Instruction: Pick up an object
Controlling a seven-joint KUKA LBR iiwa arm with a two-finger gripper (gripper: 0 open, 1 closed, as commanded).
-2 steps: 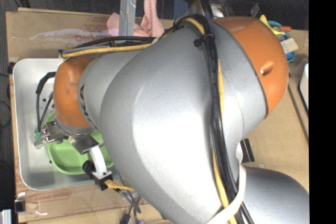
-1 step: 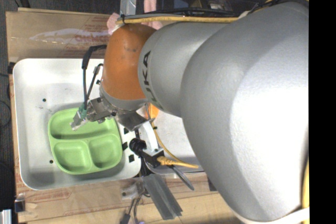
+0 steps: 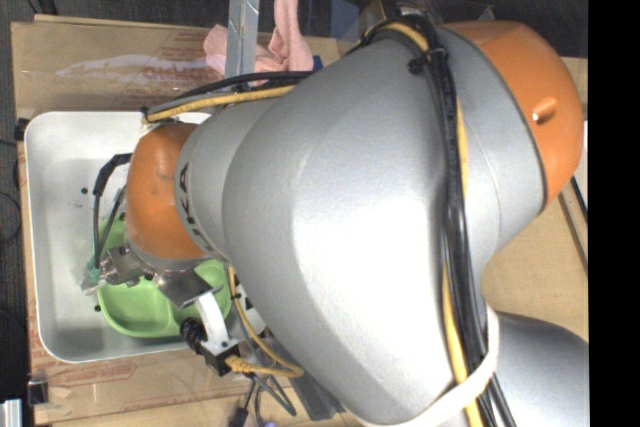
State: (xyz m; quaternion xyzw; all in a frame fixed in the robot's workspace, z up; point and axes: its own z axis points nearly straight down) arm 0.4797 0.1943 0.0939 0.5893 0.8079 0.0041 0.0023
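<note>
Arm (image 3: pixel 400 215) fills most of the frame, reaching in from the right and bent down into the left bin (image 3: pixel 50 215). Wrist sits low over the bin's near end, presumably for a top-down grab at whatever is under it.

Gripper (image 3: pixel 135 273): only the metal wrist hardware is visible below the orange band (image 3: pixel 155 195). Can't tell its state, the arm body blocks the business end.

Likely target = green bowl-like obj (image 3: pixel 150 310), lime coloured, smooth, looks like molded plastic w/ a rounded rim. It lies in the left bin's near end, close to the front wall, directly under and touching, or nearly touching, the wrist hardware. Contact vs just overlap: can't tell from this angle. No evidence it's gripped.

Materials/shapes:
- Bin: shallow, white, matte plastic, rounded corners, a few dark specks on the floor.
- Arm shells: smooth grey, semi-gloss; orange sections glossy.
- Cable bundle (image 3: pixel 445 165), black + yellow, runs along the arm's back, prob. strapped there to stay clear of the joints. A second loop, dark and green, hangs by the wrist into the bin.
- White connector block (image 3: pixel 210 315) w/ wires beside the bowl, part of the wrist assy.
- Pink cloth-like item (image 3: pixel 285 40), soft and folded, behind the arm at the far side, next to a grey upright bar (image 3: pixel 242 30).
- Bench top (image 3: pixel 100 65): brown cardboard w/ clear tape.

Judgement: approach/grasp phase, outcome open. Smooth curved rim may slip.
</note>
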